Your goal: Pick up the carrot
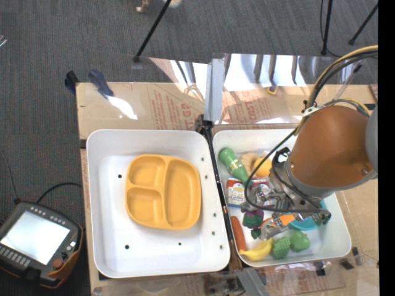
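Both white bins sit on the cardboard-topped bench, and the carrot [237, 232] lies against the right bin's [340, 230] left wall beside a banana [259, 250] (gripper [278, 217] grip I cannot tell), so a crowded grab could snag neighbouring toys instead.

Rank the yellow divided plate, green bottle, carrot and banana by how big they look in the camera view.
1. Yellow divided plate, far the largest.
2. Green bottle.
3. Carrot and banana: they look alike, so I won't rank them.
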